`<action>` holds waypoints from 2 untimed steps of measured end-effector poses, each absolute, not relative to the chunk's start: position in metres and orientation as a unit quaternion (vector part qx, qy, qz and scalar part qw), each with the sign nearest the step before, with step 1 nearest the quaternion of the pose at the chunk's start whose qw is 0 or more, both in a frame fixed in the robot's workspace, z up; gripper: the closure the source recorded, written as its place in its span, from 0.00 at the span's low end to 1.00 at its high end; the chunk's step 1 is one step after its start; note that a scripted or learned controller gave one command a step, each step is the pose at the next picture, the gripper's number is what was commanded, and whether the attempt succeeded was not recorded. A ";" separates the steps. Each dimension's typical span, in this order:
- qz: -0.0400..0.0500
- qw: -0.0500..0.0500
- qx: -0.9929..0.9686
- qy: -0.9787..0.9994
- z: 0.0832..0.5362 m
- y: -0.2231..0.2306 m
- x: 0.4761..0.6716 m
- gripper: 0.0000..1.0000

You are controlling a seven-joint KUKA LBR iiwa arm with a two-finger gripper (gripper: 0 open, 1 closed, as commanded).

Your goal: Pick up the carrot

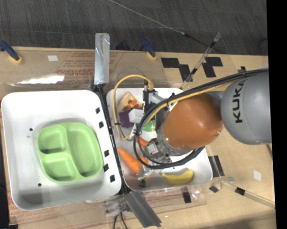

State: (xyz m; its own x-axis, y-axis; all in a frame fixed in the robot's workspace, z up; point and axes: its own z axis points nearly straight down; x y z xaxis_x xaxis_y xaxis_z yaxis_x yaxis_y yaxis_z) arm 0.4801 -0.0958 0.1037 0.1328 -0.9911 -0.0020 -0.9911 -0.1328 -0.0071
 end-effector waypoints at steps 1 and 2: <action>-0.002 0.001 -0.720 0.694 0.194 -0.058 0.478 1.00; -0.003 0.002 -0.698 0.716 0.279 -0.045 0.478 1.00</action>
State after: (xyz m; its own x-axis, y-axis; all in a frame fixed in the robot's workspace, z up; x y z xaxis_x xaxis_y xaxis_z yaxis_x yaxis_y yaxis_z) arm 0.4782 -0.0447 0.2792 -0.0266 -0.9996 0.0014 -0.9996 0.0266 -0.0076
